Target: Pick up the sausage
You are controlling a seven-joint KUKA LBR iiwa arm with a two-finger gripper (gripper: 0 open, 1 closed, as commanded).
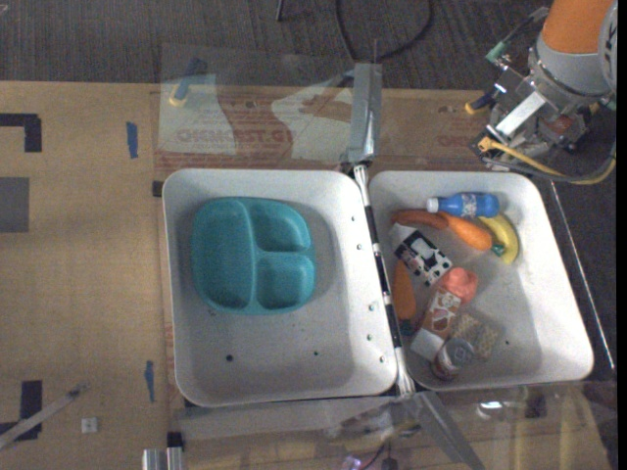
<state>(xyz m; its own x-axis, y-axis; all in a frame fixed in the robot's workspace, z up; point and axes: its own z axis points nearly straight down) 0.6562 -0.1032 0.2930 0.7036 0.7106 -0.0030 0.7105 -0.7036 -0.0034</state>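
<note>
The sausage (421,219) lay in the right bin (558,292), its end against a carrot (470,233) and just below a blue bottle (465,205). A teal plate (253,255) with 3 compartments sat in the left bin (265,360). The gripper (534,130) hovered beyond the right bin's far edge; its jaws' state could not be told.

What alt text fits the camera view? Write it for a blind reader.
The arm hangs above the right bin's far corner, over a pile of toy food: a sausage, carrot, banana, bottle and can. The left bin holds a teal divided plate.
</note>
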